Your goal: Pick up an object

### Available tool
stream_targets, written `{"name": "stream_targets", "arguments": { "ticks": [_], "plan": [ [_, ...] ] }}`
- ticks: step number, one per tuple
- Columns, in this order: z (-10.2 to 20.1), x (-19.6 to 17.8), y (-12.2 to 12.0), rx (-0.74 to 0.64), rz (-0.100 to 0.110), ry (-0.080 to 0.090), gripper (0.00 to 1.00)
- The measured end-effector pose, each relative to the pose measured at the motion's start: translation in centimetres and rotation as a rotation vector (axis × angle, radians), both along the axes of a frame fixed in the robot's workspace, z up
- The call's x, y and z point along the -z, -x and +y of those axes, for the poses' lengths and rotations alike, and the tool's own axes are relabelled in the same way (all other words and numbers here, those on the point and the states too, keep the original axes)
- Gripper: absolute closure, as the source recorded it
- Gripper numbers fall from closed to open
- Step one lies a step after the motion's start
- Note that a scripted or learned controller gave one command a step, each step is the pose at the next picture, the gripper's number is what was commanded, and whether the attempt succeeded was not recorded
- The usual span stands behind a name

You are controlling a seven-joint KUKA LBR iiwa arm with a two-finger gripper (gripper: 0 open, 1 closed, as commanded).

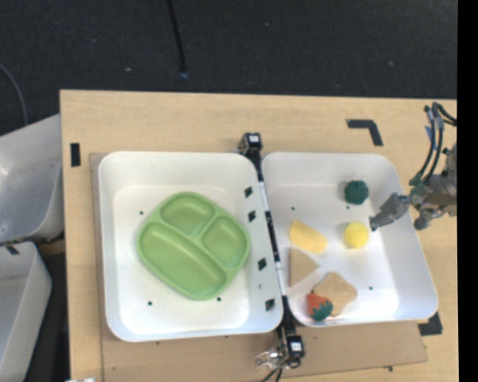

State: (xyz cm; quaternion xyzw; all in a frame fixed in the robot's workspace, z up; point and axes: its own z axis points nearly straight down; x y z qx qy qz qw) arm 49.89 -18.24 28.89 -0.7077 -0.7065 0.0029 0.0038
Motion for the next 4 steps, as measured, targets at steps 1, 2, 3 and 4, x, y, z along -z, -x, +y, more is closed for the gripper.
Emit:
{"name": "stream_targets", "arguments": {
  "ticks": [1, 2, 3, 4],
  "plan": [
    [0.1, -0.6, -0.2, -0.004, -0.012, 0.003, 0.00],
    [0.2, 5.7, -0.2, -0.002, -0.005, 0.001, 0.00],
    [-0.4, 10.1, -0.5, -0.001, -0.007, 0.002, 0.00],
    [-0.6, 16.3, 0.2, -0.001, -0.004, 0.001, 0.00]
  ]
}}
